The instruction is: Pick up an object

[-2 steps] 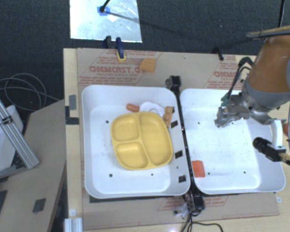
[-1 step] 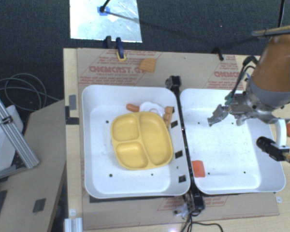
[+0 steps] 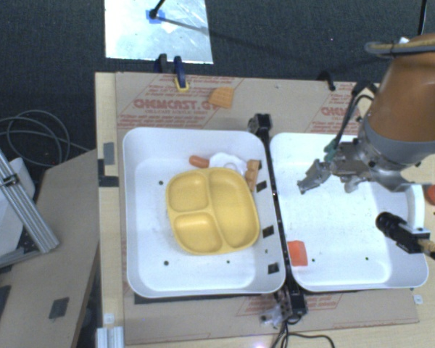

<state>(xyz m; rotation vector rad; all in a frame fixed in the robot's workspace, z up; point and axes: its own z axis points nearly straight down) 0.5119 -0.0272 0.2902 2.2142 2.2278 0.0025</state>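
Seemingly released and holding nothing, the jaws (image 3: 309, 179) hover over the right bin (image 3: 348, 267), so they should descend squarely onto the orange block (image 3: 296, 252) lying nearer the camera below them.

Off to the left of my claw (image 3: 313, 177), well apart from it, a reflective silver sheet (image 3: 158, 19) lies on the dark floor beyond the desk (image 3: 290, 104), with a bit of blue tape (image 3: 154, 15) stuck on it. Nearer, at the desk's far edge, a blue and yellow clamp (image 3: 179, 71) grips the cardboard. Far to my claw's left, past the desk, black cables (image 3: 29, 140) coil beside a slanted aluminium rail (image 3: 18, 194).
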